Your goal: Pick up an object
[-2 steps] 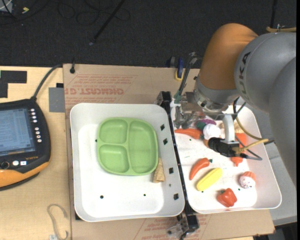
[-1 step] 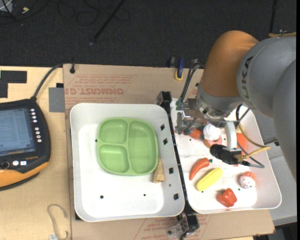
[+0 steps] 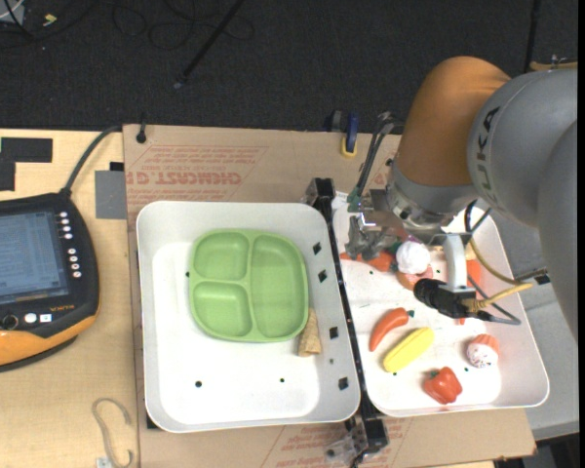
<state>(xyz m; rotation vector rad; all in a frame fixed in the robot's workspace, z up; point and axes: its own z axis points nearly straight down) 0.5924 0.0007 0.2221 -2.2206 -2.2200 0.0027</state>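
Reaching in from the right of the frame on a grey arm [image 3: 526,154] with an orange band [image 3: 448,115], down to a gripper [image 3: 367,230] poised over the upper left corner of the right bin [image 3: 512,390], close to the divider between the two bins. Impossible to tell from this angle whether spread or pressed together, or whether pinching anything. Just below the gripper, on the bin floor, a small orange-red piece [image 3: 374,258]; right of that, a white ball [image 3: 412,256], tucked close under the wrist. Further right, a sliver of orange [image 3: 474,273], mostly hidden. Lower in the same bin, well apart from the gripper: a red chili pepper [image 3: 390,326], lying just beside a yellow banana-like piece [image 3: 408,349]; a red bell pepper [image 3: 443,385] near the bottom rim; a white and red ball [image 3: 481,354] toward the lower right. In the left bin [image 3: 175,388], a green three-part plate [image 3: 251,286] at centre, with a tan wedge [image 3: 310,337] at its lower right edge. Beneath both bins, brown cardboard [image 3: 224,164] with red print. At far left of the frame, a control pendant [image 3: 29,271] with a lit screen and an orange lower edge. At the top edge of the cardboard, a blue clamp [image 3: 350,135].
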